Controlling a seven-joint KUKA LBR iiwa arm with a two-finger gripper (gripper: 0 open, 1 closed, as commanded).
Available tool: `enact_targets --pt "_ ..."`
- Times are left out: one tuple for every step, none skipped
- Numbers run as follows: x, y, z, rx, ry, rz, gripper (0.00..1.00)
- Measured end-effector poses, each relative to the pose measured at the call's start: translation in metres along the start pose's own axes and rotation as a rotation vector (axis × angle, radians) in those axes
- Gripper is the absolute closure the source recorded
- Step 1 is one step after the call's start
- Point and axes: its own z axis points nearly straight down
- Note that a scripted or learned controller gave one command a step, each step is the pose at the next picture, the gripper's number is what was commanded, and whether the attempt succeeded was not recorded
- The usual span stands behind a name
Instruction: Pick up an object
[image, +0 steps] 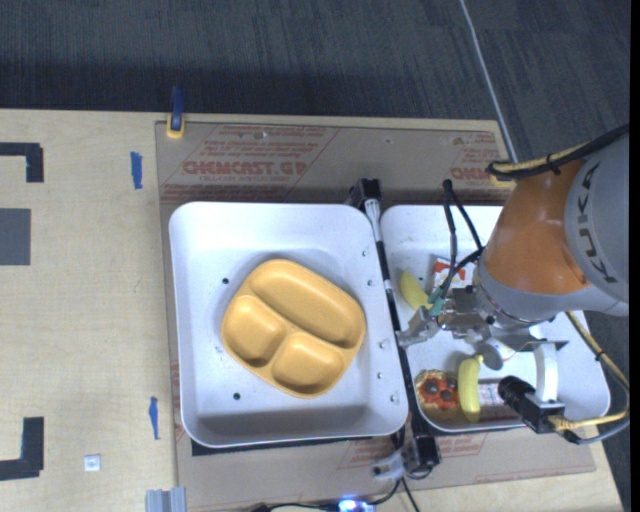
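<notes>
Over the right white bin (590, 385) hangs the grey two-finger gripper (452, 322); whether it is spread, I cannot tell. Just beside it lie 2 yellow banana-shaped toys (468, 386). Left bin (200, 330) holds a yellow 3-compartment plastic tray (291, 326).

Cardboard sheet (330, 150) reads "CHEMCAST GP"; arm (600, 240) "KU".

Yellow divided tray (292, 326), left bin (190, 300)

Yellow tray (291, 327) in L bin (196, 300)
</notes>
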Motion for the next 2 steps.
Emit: enact_targets --pt "0.0000 0.0000 0.0000 0.000 0.000 0.000 0.00" --pt "0.0000 0.0000 0.0000 0.000 0.000 0.000 0.00"
